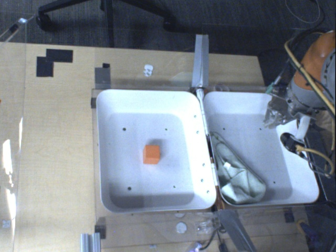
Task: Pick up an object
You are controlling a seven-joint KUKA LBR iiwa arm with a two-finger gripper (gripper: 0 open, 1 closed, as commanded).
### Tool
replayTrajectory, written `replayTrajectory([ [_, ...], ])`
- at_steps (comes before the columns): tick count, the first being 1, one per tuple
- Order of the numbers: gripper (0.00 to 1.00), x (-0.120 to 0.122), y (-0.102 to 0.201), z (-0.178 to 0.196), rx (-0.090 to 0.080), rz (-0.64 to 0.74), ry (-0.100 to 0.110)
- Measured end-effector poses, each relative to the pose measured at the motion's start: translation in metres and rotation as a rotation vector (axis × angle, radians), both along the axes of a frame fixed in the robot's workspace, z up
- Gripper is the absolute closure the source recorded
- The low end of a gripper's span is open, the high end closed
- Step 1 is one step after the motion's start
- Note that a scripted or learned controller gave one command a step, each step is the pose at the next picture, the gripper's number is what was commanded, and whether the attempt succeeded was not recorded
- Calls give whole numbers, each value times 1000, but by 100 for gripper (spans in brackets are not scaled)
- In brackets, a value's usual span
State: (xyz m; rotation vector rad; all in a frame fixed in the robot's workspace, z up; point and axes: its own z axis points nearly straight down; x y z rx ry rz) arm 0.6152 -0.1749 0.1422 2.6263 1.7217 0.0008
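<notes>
Small orange cube (151, 154), matte, one solid colour, sits flat on the floor of the left bin (113, 140), a little below the bin's middle and well clear of all four walls. Right bin (294, 182) holds a crumpled pale grey-green cloth (237, 177) bunched into its near-left corner, touching the wall shared with the left bin; a small white tag or patch shows on the cloth. Both bins are shallow, white, with rounded corners and a few dark dots on their floors, set side by side on a light wood bench (52, 156). A grey metal bar (201, 62) stands at the join behind the bins. Black tape patches (52, 61) lie on the bench's far left. Beyond the bench, dark carpet and the black legs of a chair base (107, 4). The gripper (275, 114) hangs over the right bin's far-right corner, well apart from the cube. Its fingers are small, dim and partly merged with cabling; whether they stand apart or closed cannot be told. The arm (315, 70) is cut off by the frame edge.
</notes>
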Motion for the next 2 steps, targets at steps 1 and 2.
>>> replayTrajectory([
  [1,100,-25,-9,53,1,-434,-1],
  [2,100,-38,-5,53,1,-371,2],
])
